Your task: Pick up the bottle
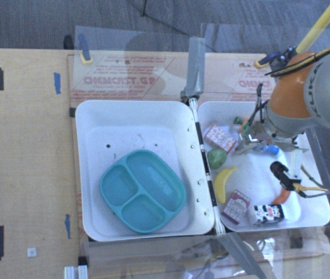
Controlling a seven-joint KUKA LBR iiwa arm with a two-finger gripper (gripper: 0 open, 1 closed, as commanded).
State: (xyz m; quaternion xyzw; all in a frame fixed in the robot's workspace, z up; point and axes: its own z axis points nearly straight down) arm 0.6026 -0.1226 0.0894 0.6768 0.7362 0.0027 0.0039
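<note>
Grey arm (322, 92) over right bin (319, 214), pincer (252, 137) state unclear, wooden bench (25, 173), grey carpet (49, 4).

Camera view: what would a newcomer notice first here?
The big teal divided plate lies alone in the left bin. The right bin is crowded with small things, among them a yellow banana. Over its far side hangs the grey arm's orange band.

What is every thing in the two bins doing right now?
Teal divided tray: lying flat in the left bin.
Banana: lying in the right bin.
Green ball: resting by the divider.
Pink box: lying flat.
Gripper: low inside the right bin.
</note>
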